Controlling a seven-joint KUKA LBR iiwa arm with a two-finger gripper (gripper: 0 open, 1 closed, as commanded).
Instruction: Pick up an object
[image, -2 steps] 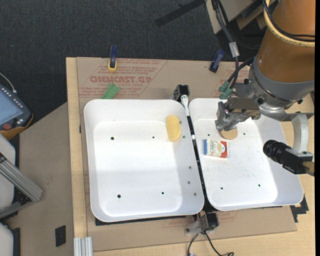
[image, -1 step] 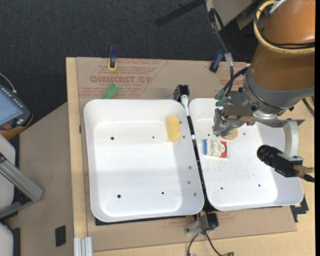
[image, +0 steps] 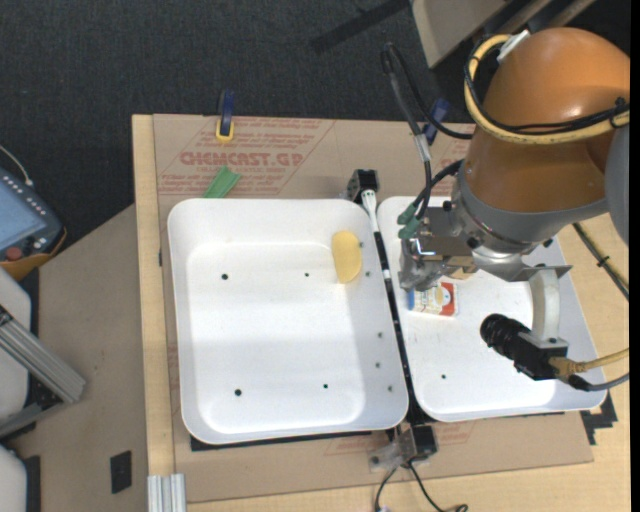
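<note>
While our tool (image: 418, 268) hangs low over the small red-and-white packet (image: 436, 299) in the right bin (image: 500, 395), seemingly lined up to grasp it, we cannot tell its state.

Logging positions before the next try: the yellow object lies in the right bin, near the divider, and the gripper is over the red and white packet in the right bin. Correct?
Not quite. The camera view shows the yellow object in the left bin, near the divider. The rest stands: the gripper is over the red and white packet in the right bin.
</note>
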